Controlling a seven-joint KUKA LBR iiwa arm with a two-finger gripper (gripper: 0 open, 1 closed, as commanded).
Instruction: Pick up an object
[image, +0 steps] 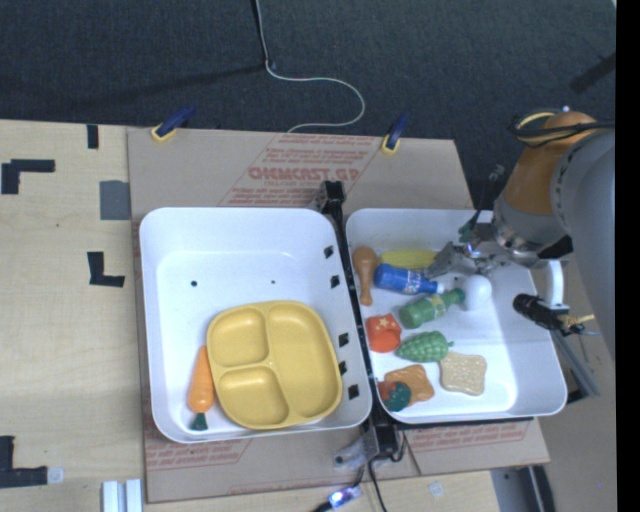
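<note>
Tool, grip state unclear, above right bin; one yellow plate, one carrot

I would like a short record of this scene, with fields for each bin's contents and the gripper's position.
left bin: yellow divided plate; toy carrot beside it
right bin: blue bottle, green bottle, tomato, toast slice, drumstick
gripper: over the right bin's upper part, near the bottles
</note>
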